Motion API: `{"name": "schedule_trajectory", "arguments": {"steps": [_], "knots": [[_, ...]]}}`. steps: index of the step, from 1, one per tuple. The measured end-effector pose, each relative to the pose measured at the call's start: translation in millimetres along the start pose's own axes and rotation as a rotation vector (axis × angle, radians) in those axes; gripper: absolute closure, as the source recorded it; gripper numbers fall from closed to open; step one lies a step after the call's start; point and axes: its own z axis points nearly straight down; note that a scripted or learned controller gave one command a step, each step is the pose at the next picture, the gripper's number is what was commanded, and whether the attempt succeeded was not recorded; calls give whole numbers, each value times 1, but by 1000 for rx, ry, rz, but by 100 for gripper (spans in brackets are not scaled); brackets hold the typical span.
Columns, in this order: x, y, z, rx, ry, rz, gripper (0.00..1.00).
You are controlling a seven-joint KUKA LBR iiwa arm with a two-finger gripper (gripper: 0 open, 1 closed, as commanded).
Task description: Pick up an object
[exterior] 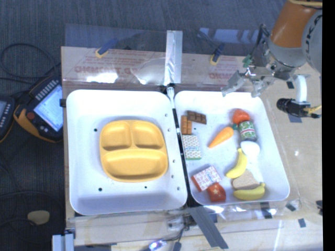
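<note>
My gripper [244,89] hovers over the back rim of the right bin [277,156], its fingers spread open with nothing between them. Below it in that bin lie a red tomato [239,115], a small green-labelled bottle [248,131], a carrot [221,136] and a white egg [251,149]. Toward the bin's left side are a chocolate bar [197,117], a wafer [185,124] and a green-white packet [191,147]. Along the front sit a banana [238,164], a bread slice [246,181], a second banana [248,193], a red box [206,177] and a strawberry [216,192].
The left bin [78,161] holds a yellow compartment tray [134,149]. A divider strip [174,67] rises between the bins at the back. On the floor at the left lie a teach pendant [44,109] and cables.
</note>
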Motion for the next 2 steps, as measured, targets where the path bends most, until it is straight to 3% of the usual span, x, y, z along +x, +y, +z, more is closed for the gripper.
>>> {"name": "schedule_trajectory", "arguments": {"steps": [1, 2], "knots": [[0, 0, 0, 0, 0, 0, 0], [-19, 10, 118, 3, -4, 1, 0]]}}
